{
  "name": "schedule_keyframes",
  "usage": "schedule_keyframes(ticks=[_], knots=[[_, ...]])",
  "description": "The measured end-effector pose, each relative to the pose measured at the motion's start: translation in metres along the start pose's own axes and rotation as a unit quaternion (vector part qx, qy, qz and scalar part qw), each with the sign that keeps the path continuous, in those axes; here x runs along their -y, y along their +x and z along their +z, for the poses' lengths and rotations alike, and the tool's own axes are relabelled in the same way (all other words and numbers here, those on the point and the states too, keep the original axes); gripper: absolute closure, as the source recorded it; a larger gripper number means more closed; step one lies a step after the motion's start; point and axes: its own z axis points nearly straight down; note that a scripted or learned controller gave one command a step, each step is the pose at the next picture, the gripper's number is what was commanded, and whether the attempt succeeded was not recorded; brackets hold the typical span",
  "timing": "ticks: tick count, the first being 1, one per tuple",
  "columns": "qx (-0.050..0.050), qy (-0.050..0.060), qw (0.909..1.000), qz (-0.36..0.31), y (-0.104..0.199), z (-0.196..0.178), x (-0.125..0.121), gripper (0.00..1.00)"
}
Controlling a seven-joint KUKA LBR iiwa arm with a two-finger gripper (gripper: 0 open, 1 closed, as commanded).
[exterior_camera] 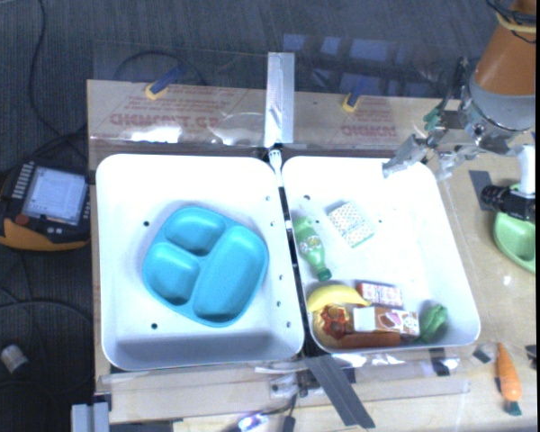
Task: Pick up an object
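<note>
Camera view puts the gripper above the far right corner of the right bin, with nothing between its fingers; whether they stand apart or closed I cannot tell from this slant. Any object would do for the task, and I judge the green bottle the likeliest candidate: it lies on its side near the divider, well apart from the cluster at the near end. It looks like a small plastic bottle, so I expect it to be light, fairly stiff, smooth and apt to roll or slip out of a pinch; I would take it across the body, jaws square to its long axis, not at the narrow cap end. Its colour is bright translucent green with a paler label band. The white packet lies flat in mid-bin, probably thin and light, hard to get fingers under. At the near end the banana, a red-and-white box and a longer red pack touch or overlap, with a green pepper-like piece just beside them. The left bin carries a blue tray.
</note>
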Motion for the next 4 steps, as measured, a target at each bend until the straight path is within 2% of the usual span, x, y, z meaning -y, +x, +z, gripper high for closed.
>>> schedule_keyframes(ticks=[1,2,3,4], knots=[[-0.001,0.0,0.9967,-0.081,0.021,0.131,0.06,0.0],[0.001,-0.004,0.9999,-0.014,0.04,0.182,0.001,0.0],[0.0,-0.006,0.9999,-0.015,0.041,0.173,0.0,1.0],[0.003,0.0,0.9997,0.025,0.034,0.049,-0.05,1.0]])
